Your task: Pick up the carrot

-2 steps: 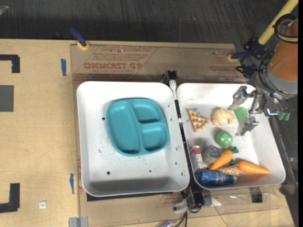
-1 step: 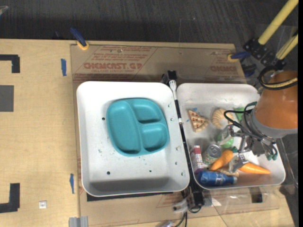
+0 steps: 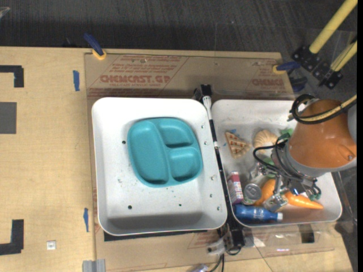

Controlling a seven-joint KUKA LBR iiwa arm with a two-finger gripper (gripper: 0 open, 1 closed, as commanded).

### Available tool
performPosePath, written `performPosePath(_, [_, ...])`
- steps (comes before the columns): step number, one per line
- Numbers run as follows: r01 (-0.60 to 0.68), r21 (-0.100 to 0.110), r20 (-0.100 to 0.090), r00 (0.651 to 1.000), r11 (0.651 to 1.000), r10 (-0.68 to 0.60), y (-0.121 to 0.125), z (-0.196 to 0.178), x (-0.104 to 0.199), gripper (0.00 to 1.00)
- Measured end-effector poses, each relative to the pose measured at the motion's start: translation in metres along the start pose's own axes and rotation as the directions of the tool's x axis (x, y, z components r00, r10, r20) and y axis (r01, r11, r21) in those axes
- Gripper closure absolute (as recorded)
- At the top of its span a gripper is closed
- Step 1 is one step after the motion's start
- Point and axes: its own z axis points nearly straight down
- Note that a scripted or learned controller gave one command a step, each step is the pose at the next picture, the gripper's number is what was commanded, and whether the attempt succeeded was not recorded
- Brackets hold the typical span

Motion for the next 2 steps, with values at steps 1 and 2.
performPosePath(1, [0.002,0.004,0.013,1.000,1.000,-0.002,0.000,-0.013,-0.005,1.00])
performPosePath(2, [-0.206,-0.003,-0.008,0.978,0.978,0.206,0.003,-0.128,-0.026,1.00])
